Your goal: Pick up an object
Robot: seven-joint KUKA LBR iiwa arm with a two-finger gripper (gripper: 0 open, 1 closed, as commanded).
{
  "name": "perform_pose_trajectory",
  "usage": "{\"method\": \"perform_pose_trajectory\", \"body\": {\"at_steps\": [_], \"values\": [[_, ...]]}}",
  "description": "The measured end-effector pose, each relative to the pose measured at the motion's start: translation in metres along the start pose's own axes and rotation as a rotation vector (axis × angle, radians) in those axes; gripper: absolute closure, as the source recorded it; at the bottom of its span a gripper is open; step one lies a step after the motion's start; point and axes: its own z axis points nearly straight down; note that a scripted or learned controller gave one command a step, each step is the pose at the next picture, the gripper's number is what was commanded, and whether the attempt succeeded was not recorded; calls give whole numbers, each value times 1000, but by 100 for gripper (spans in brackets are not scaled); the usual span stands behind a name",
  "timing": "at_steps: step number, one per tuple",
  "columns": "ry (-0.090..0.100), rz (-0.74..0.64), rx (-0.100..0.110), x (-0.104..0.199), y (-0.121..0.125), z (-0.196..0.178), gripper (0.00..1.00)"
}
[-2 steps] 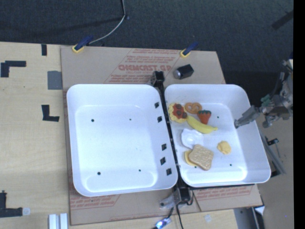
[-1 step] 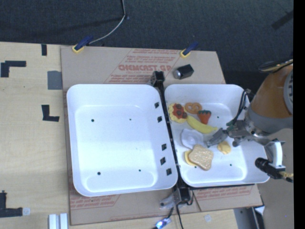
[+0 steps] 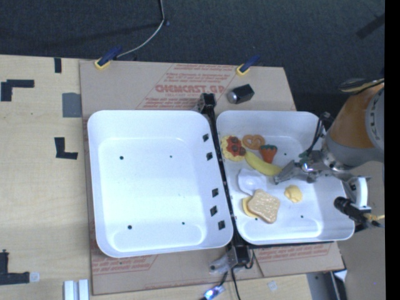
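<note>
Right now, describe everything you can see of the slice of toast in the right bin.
The toast slice looks like a toy: tan face, darker brown crust, roughly square with a rounded top. It lies flat and turned at an angle on the floor of the right bin, near its front. Its left edge overlaps a yellow piece; a white piece sits just behind it.

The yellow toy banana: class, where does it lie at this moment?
In the camera view, the yellow toy banana lies in the right-hand white bin, just below the brown pretzel and the red strawberry, left of the gripper.
</note>
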Motion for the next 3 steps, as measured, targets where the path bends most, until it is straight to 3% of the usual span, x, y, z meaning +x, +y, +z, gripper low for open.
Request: {"method": "perform_pose_trajectory", "body": {"at_steps": [1,2,3], "values": [[-2,-3,-5,1,62,-3,0],[-1,-5,-5,47,114,-3,0],[-8,-6,-1,112,113,-3,0]]}}
